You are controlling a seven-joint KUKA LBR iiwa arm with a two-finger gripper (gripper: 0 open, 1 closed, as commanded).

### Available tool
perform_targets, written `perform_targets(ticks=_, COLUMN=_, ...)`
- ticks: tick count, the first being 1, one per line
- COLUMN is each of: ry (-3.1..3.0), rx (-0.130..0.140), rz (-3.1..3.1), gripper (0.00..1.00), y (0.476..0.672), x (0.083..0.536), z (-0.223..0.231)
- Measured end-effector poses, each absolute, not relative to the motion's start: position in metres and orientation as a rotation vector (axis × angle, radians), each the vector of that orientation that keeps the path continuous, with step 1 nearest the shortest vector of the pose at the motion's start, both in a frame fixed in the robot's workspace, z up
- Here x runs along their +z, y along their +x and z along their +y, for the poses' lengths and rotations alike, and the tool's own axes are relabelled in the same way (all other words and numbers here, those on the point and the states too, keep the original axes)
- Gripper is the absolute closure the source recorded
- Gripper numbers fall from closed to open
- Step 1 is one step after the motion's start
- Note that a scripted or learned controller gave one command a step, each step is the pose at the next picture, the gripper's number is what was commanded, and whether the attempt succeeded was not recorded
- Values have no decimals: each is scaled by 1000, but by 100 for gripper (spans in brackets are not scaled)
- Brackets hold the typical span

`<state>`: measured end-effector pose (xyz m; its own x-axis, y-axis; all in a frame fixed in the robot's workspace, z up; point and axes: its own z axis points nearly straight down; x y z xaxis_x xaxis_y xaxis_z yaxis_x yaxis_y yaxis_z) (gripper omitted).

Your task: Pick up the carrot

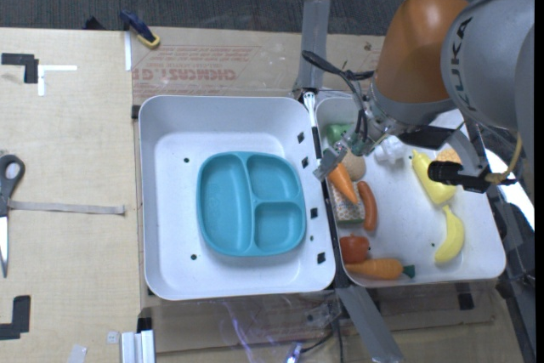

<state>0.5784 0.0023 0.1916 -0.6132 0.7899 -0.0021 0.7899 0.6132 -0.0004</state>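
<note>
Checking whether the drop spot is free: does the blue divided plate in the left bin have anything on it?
Empty. All three compartments of the blue divided plate show bare blue; the food lies in the right bin.

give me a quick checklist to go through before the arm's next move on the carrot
1. Carrot located, in right bin at its left wall: ok.
2. Gripper over the carrot's upper end: ok.
3. Carrot between the fingers: cannot tell.
4. Room around the carrot: not ok, a sausage and a textured block crowd it.
5. No lookalike mix-up: not ok, a second carrot lies at the bin's near edge.
</note>
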Motion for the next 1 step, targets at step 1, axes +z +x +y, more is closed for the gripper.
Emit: perform_targets(ticks=1, ry=1757, rx=5, rz=2597, gripper=0, y=583, x=97, z=-110)
